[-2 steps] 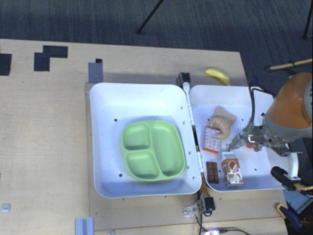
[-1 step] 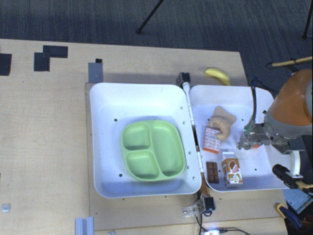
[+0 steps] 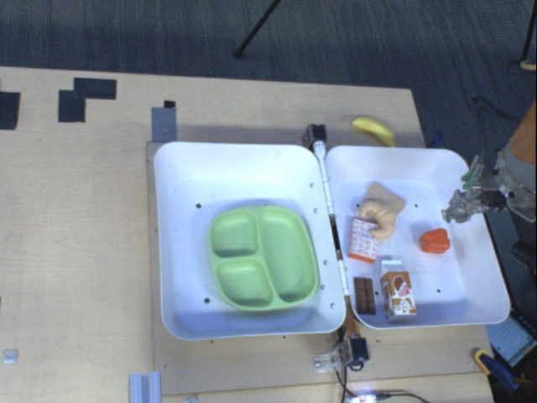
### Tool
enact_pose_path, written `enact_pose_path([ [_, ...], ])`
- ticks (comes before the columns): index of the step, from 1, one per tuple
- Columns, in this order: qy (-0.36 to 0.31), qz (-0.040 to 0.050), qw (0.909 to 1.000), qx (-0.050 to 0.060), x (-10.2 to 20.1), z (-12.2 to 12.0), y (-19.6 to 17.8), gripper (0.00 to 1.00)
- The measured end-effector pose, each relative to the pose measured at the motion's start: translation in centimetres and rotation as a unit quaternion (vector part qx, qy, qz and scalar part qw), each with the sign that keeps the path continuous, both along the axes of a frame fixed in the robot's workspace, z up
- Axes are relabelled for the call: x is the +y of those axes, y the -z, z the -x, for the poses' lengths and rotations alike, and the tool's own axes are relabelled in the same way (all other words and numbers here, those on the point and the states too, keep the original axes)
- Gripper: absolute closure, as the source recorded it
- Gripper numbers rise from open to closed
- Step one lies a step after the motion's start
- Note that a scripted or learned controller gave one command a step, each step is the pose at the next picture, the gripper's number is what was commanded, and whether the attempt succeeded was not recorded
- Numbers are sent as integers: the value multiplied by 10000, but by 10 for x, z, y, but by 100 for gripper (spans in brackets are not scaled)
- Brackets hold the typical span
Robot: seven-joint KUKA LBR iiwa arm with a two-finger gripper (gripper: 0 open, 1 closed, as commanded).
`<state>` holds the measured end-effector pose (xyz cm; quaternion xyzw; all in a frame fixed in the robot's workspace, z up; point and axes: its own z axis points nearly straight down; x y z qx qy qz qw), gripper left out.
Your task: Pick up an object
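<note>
camera view gives us two white bins side by side on the bench (image 3: 75, 250). in the left bin (image 3: 180, 225) lies a green tray (image 3: 263, 258) with three compartments. in the right bin (image 3: 478, 300) we see a tan pastry (image 3: 382, 208), a red-and-white packet (image 3: 364, 240) touching it, an orange piece (image 3: 435, 241), a brown bar (image 3: 363, 295) and a small carton (image 3: 398, 294) just beside the bar. a banana (image 3: 373, 129) lies on the bench behind the right bin. the pincer (image 3: 461, 206) hangs over the right bin's right rim, near the orange piece, nothing visibly between its tips; we cannot tell whether it is apart or together.
</note>
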<state>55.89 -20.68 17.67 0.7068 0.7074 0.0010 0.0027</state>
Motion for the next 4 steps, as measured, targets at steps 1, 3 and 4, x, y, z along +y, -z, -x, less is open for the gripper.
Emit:
enact_pose_path([
  [1, -6, -8, 10000, 11, 1, 0, 1, 0],
  [3, -31, -1, 10000, -33, 37, 2, 79, 100],
  [4, -29, -3, 10000, -31, 37, 2, 79, 0],
])
